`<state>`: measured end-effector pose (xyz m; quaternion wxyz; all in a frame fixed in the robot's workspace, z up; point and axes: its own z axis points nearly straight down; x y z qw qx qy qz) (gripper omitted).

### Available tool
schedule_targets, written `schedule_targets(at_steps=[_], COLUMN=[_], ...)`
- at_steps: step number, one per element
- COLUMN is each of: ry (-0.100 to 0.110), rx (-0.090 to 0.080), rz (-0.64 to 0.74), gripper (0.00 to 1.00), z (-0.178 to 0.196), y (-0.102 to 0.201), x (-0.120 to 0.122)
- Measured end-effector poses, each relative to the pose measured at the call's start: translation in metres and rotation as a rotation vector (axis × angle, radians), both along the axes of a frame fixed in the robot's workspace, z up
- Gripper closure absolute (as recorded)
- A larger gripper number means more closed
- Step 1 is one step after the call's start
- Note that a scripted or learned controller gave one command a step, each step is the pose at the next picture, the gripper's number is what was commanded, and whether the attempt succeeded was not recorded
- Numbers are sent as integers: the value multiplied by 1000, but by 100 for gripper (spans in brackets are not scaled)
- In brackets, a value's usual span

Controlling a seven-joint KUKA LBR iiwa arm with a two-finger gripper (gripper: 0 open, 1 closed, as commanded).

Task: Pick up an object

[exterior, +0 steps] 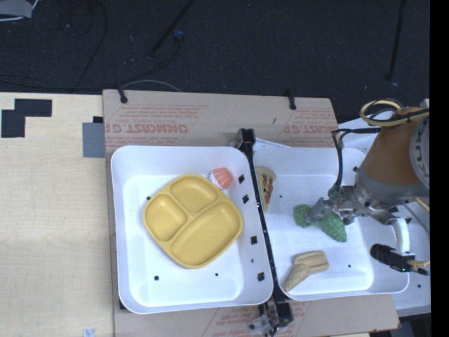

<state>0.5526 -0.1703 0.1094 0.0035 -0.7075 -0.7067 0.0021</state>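
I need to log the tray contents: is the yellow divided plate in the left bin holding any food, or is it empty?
Empty. The yellow divided plate shows bare yellow in all three compartments. The small pink object sits at its upper rim, on the left bin floor, not in a compartment.

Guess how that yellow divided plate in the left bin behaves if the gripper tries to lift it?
The yellow divided plate looks like moulded plastic, so probably stiff and light. It is broad and lies flat in the left bin, so only the thin rim offers a pinch, and it would likely tilt or slip. It seems unlikely to roll.

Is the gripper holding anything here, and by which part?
Cannot be told: the gripper sits at the green toy in the right bin, contact unclear.
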Motion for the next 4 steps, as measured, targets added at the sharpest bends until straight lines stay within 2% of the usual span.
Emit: schedule_targets(at_steps=[1,2,3,4], ry=[-2,-10,-8,-3], rx=[0,-3,-2,1], rz=[-2,3,3,5], gripper=[100,100,100,100], z=[13,76,93,86], y=[0,3,2,51], x=[1,1,1,-11])
